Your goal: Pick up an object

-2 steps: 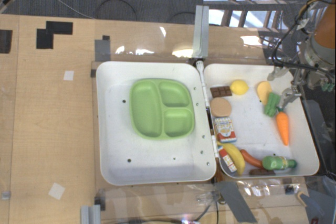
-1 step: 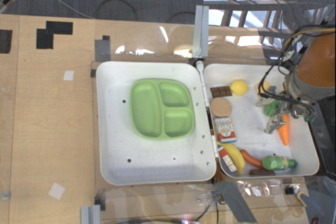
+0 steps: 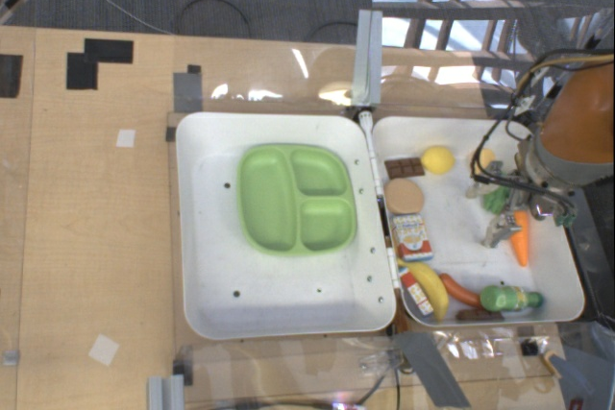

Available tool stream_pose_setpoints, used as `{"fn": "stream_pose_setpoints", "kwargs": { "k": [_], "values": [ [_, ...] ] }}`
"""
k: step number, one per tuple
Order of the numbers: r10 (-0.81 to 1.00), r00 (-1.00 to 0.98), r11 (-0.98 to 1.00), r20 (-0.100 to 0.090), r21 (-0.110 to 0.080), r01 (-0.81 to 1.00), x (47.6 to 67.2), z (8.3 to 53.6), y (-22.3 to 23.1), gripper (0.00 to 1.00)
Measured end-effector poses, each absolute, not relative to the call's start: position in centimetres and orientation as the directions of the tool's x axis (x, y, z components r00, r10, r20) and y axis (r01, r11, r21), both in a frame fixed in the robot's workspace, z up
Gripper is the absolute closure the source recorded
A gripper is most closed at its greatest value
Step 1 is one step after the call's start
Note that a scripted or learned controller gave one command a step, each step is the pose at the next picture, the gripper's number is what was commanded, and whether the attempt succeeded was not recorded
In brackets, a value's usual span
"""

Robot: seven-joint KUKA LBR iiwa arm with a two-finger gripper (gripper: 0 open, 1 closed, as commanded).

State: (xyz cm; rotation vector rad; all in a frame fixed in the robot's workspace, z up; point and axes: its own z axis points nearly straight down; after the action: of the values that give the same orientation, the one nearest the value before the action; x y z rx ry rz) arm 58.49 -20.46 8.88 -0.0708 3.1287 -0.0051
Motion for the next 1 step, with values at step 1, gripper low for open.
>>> {"fn": "stream_pose_setpoints", "kwargs": {
  "k": [1],
  "values": [
    [-0.088, -0.996, 0.996, -0.014, -0.004, -0.088, 57.08, 8.91, -20.47, 0.00]
  ]
}}
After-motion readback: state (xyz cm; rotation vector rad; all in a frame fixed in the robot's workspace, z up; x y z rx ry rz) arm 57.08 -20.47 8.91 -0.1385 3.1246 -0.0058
